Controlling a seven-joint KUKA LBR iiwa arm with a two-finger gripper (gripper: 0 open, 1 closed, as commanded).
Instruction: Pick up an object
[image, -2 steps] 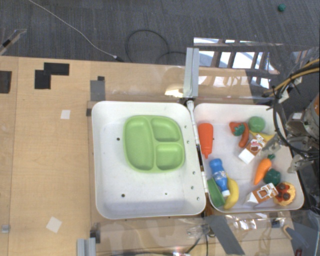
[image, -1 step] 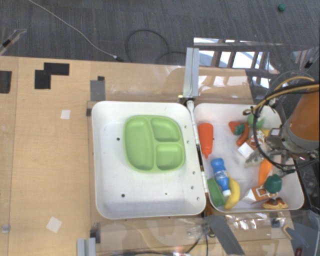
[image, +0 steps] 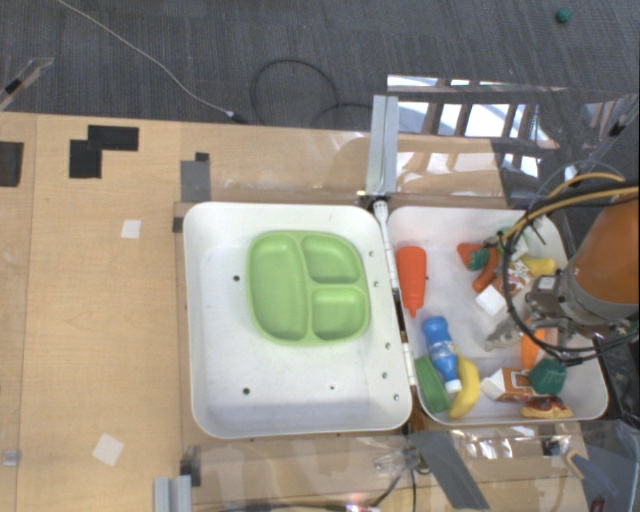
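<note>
Objects for picking lie crowded in the right-hand shallow white plastic bin (image: 470, 215), none singled out as far as the view shows. Largest to smallest:

Light wooden table (image: 90, 330) carries both bins side by side.

Left shallow white bin (image: 220, 390) holds a pale green three-compartment plastic tray (image: 305, 287), lying flat near its middle.

Grey arm with the orange band (image: 610, 265) reaches in from the right, over the right bin's far side, cables looped above it.

Claw (image: 540, 325) sits low over the clutter at the right of that bin; its state: cannot tell, since wrist and cables hide it. Nothing seen gripped.

Right bin contents, well apart from the claw: orange carrot-shaped toy (image: 411, 275) against the left wall; blue plastic bottle with a white cap (image: 441, 345) below it; yellow toy banana (image: 466, 388) just beside the bottle; dark green piece (image: 430, 384) at the corner.

Close to the claw: small white block (image: 490, 300), teal round toy (image: 547, 376), red-and-orange bits (image: 478, 256) toward the back.

Progress, as judged: approach made, no lift evident. Grasp and raise remain.
</note>
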